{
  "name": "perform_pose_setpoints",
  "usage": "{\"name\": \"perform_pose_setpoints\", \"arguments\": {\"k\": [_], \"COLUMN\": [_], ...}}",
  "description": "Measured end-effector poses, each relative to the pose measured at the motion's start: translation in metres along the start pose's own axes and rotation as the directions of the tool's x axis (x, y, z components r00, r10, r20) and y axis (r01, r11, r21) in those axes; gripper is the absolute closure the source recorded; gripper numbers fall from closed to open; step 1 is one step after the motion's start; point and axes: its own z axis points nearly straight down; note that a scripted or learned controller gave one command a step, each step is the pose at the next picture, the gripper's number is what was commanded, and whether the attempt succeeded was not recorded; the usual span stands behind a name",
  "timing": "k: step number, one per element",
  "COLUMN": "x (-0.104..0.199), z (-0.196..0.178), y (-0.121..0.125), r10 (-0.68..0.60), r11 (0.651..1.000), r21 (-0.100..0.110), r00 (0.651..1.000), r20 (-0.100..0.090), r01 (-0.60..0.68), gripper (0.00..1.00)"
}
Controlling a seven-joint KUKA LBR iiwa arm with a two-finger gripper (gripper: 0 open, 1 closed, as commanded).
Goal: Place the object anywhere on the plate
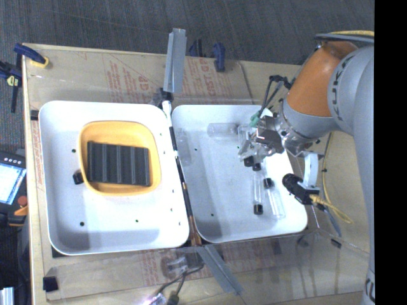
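A yellow plate [117, 134] sits in the left bin [57, 221] with a black ridged block [119, 164] lying on it. My gripper [254, 157] hangs low over the right bin [216, 215], in its right half, far from the plate. Just below the gripper lie two clear tubes with black ends [258, 196], side by side on the bin floor. Another clear tube [222, 130] lies near the bin's back edge, left of the gripper. I see nothing clearly held by the gripper.
A small black piece [77, 178] rests against the plate's left rim. The ridge between the two bins [178, 170] runs between gripper and plate. Cables and a black fitting [296, 186] hang at the right bin's right edge.
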Motion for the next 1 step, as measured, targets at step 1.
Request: {"name": "perform_pose_setpoints", "arguments": {"k": [1], "x": [0.0719], "z": [-0.0036], "y": [0.0088], "r10": [-0.134], "r11": [0.991], "r21": [-0.006], "r00": [0.991], "r20": [0.003], "r01": [0.134], "gripper": [1.0]}}
